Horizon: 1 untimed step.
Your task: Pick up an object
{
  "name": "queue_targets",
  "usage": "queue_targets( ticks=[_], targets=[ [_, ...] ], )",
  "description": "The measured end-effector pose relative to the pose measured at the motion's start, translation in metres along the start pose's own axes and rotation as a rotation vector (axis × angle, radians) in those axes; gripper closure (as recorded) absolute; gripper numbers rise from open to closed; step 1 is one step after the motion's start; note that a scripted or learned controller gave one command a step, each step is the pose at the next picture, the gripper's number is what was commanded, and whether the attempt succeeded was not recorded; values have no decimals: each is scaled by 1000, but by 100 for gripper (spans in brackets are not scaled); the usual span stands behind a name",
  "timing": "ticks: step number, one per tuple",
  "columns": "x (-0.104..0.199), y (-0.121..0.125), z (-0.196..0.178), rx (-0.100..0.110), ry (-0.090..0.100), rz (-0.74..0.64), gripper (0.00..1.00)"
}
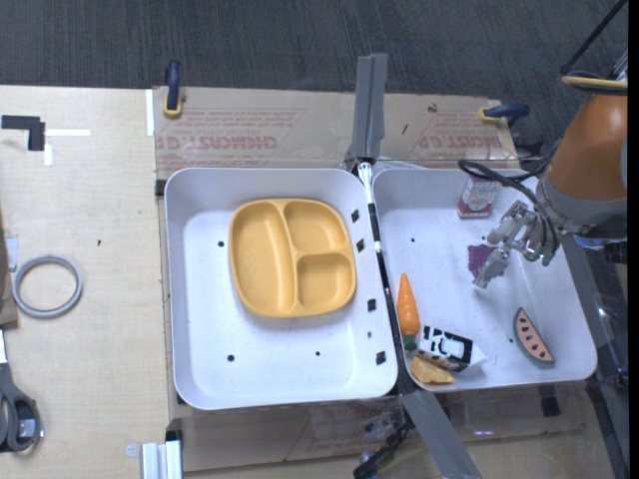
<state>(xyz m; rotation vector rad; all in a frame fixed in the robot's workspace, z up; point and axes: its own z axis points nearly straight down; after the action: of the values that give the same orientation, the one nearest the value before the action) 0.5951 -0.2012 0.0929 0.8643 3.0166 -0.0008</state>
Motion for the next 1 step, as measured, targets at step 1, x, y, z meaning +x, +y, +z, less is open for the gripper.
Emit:
queue_targets(
  ticks=[1],
  targets=[
    [-29, 38, 0, 0, 1, 80, 0]
  ],
)
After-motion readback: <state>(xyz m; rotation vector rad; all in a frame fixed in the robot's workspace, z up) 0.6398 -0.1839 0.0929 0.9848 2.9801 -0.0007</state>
